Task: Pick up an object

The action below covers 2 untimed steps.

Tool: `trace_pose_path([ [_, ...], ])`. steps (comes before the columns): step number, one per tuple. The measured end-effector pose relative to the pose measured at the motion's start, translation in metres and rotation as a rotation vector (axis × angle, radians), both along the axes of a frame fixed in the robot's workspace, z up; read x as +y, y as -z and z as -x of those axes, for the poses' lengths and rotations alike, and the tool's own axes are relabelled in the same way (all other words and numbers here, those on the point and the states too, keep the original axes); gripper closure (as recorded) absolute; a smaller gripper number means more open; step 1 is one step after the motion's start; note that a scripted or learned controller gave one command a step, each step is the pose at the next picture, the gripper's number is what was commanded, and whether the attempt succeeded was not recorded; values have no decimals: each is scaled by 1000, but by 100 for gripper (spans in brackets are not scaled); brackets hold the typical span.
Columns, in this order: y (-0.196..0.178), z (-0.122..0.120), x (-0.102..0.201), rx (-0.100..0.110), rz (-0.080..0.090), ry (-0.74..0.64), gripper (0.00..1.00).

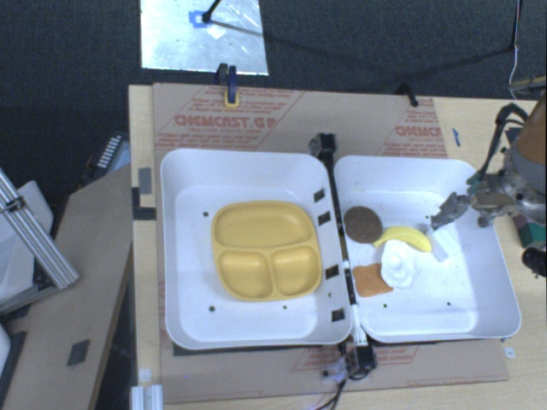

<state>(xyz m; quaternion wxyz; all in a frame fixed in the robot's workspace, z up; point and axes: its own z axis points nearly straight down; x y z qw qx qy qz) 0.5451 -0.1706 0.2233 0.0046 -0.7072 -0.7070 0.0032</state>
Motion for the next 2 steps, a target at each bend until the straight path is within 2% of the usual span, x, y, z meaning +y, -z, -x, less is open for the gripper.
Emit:
trace_pose_path([
  [1, -7, -3, 1, -12, 2, -3, 0],
  [2, 48, 2, 10, -8, 1, -2, 0],
])
